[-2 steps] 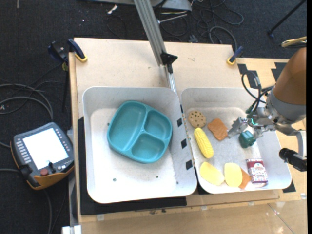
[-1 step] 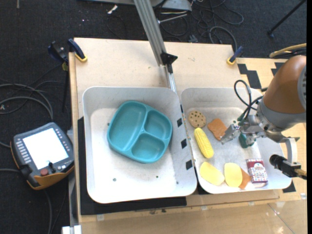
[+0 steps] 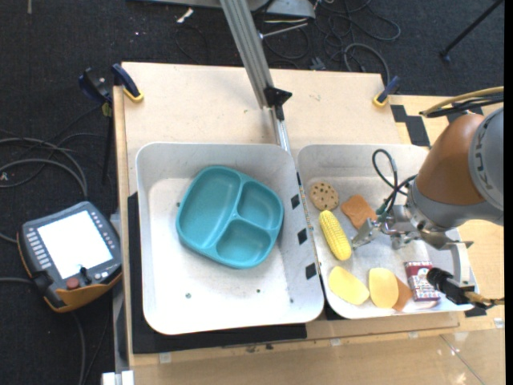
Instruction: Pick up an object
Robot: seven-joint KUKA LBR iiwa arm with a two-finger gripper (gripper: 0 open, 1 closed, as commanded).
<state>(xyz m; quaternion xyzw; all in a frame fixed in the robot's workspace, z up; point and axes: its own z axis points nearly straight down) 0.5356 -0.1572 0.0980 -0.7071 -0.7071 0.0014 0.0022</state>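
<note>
Hovering at about 3 o'clock of the corn (image 3: 335,234), your gripper (image 3: 370,233) — can't tell if it's open or closed.

Hand (image 3: 367,235) over right bin (image 3: 353,157) — beside corn (image 3: 335,234).

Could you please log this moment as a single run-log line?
gripper low in right bin, between corn and toast | nothing seen held | blue plate in left bin
</note>
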